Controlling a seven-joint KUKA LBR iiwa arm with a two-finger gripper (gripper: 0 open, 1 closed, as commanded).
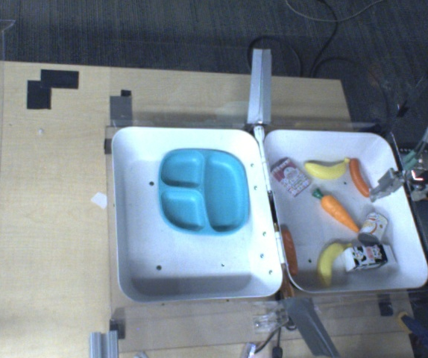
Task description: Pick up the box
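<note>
The box (pixel 291 177) lies flat in the right bin (pixel 415 222), in its upper left part, close to the wall shared with the left bin (pixel 124 222). It is small, with a white and dark red printed face, turned at a slight slant. Nothing touches it. Just to its right lies a yellow banana (pixel 326 169), and beyond that an orange sausage (pixel 359 177) set at a tilt. Below the box, toward the bin's middle, a carrot (pixel 337 209) with a green top points down and to the right. Lower still sit a small pale carton (pixel 374 224), a black and white carton (pixel 366 256) and a second banana (pixel 329 260), grouped near the lower right corner. A reddish sausage (pixel 289 247) lies along the bin's left wall.

The pincer (pixel 388 183) hangs at the right rim of the right bin, well apart from the box; whether it is released or clenched cannot be told, and nothing is seen in it.

The left bin holds a blue divided tray (pixel 203 190) with three compartments. Both bins rest on the pale wooden surface (pixel 42 200).
</note>
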